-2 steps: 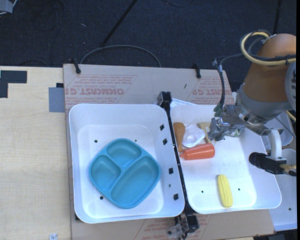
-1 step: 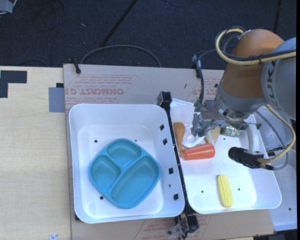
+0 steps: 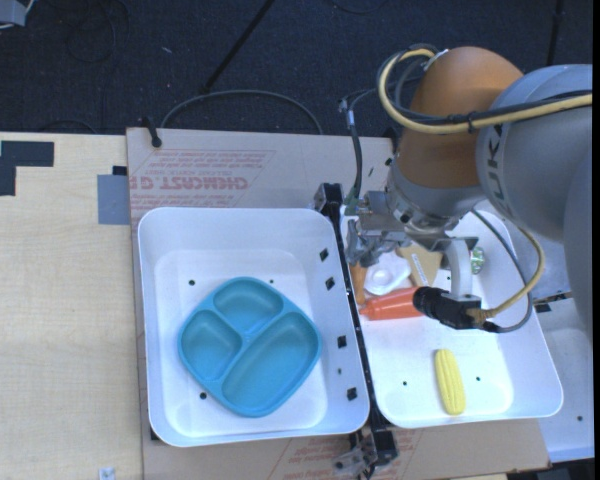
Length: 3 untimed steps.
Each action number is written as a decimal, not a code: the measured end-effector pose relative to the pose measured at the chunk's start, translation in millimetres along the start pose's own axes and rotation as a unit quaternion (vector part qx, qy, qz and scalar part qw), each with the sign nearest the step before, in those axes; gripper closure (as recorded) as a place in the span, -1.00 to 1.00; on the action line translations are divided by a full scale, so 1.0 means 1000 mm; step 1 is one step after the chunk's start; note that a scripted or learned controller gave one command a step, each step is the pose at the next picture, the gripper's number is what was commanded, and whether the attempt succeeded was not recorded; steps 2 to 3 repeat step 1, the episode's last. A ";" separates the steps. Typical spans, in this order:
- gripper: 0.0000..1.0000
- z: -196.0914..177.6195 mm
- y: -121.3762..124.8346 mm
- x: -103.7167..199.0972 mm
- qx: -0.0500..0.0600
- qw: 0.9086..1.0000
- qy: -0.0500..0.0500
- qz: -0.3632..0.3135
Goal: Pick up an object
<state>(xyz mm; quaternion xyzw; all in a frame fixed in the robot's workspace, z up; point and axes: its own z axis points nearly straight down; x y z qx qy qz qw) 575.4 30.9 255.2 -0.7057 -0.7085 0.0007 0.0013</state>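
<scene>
My gripper point(image 3: 377, 253) reaches down into the back left part of the right bin point(image 3: 520, 388), under the orange wrist band. Right below it lie an orange carrot-like piece point(image 3: 388, 306), a white rounded object point(image 3: 385, 276) and a pale yellow piece point(image 3: 422, 264), crowded together. A yellow corn cob point(image 3: 449, 380) lies apart near the front of the same bin. The arm's body hides the fingertips and whatever sits directly beneath them.
The left bin point(image 3: 170, 258) holds a blue divided plate point(image 3: 248, 345). A black clamp rail point(image 3: 342, 298) runs between the two bins. A black cable end point(image 3: 450, 308) hangs over the right bin beside the carrot. Cardboard lies under both bins.
</scene>
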 end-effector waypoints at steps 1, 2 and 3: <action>1.00 0.019 0.009 0.053 0.001 1.000 0.000 0.000; 1.00 0.019 0.009 0.053 0.001 1.000 0.000 0.000; 1.00 0.019 0.009 0.053 0.001 1.000 0.000 0.000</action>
